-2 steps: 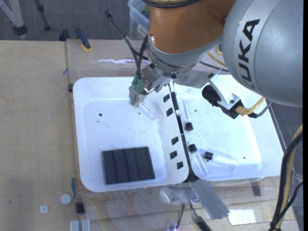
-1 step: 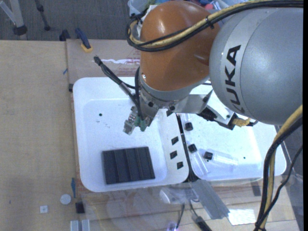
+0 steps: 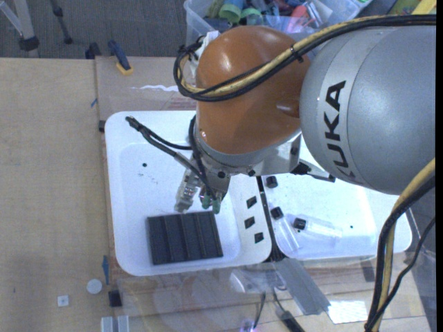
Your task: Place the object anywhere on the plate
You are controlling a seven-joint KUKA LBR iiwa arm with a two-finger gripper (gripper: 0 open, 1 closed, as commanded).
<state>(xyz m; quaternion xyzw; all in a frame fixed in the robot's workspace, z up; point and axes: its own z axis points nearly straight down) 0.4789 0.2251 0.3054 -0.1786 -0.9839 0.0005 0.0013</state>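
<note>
Gripper [image 3: 197,198] hangs just above the far edge of the dark ribbed plate [image 3: 185,238], slightly toward its middle. Can't tell if it is open or closed; the tip is too small and busy to read.

A small green bit [image 3: 207,200] sits at the gripper tip, just beyond the plate's far edge. It may be the object (or it may be part of the tool; can't tell which). Nothing lies on the plate itself. The plate rests in the left bin [image 3: 131,185], near that bin's front wall.

Well to the right of the plate, in the right bin [image 3: 360,206], lies a pale clear item [image 3: 318,228] with a dark end.

Risks, as judgement:
- If the green bit is the object, a release here could drop it on the bin floor beyond the plate, since the tip looks at the plate's edge, not over its centre.
- The ribs could let a small thing roll or bounce off.
- If nothing is held, the placing move would be done empty.
</note>
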